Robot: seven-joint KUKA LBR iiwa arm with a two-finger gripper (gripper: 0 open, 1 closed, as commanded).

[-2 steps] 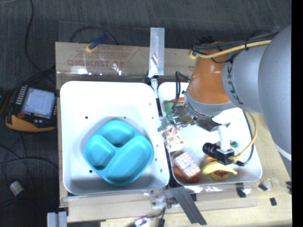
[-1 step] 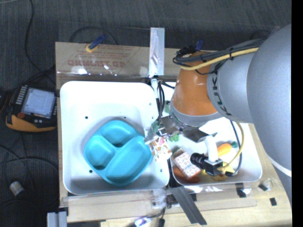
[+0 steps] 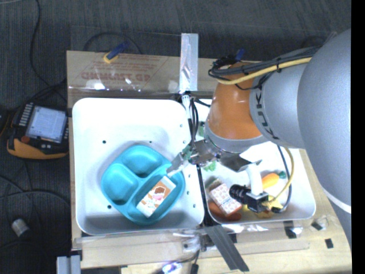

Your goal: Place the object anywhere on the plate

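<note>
Your gripper (image 3: 183,160) is hovering at the plate (image 3: 117,184) rim; its grip state can't be told. Catching that rim could be tipping the plate and sliding the carton (image 3: 155,197) off.

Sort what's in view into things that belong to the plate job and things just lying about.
Job: blue plate, small carton lying on it, gripper.
Lying about: snack packet, yellow toy in the right bin, handheld controller beside the bench.

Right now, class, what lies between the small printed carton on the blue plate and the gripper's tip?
In the camera view, just bare plate: the blue divided plastic plate shows between the small printed carton and the gripper.
</note>
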